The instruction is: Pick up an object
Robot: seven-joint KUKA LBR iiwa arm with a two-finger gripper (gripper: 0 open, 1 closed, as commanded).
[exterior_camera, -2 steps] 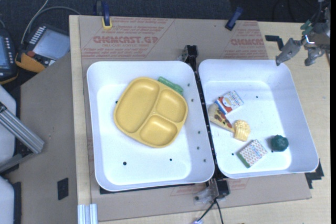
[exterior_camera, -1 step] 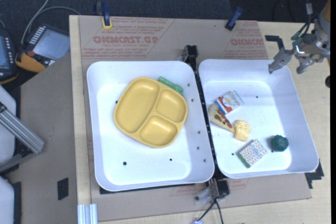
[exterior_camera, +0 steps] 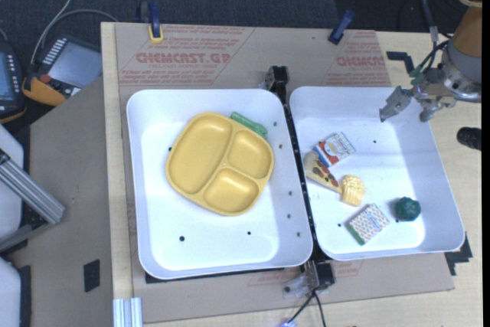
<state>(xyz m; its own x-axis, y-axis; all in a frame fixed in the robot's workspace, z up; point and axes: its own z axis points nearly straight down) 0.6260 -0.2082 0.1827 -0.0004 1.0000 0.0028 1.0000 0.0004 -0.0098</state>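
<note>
Over the right bin's (exterior_camera: 436, 165) far edge the gripper (exterior_camera: 409, 109) hangs, jaws spread wide and holding nothing. Below-left of the jaws lie a snack packet (exterior_camera: 334, 147), corn cob (exterior_camera: 351, 189), patterned sponge (exterior_camera: 368, 223) and green ball (exterior_camera: 406, 208).

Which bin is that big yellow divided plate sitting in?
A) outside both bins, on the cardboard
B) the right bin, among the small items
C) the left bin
C: the yellow divided plate lies inside the left bin, while the right bin holds the small items, such as the dark green ball.
</note>
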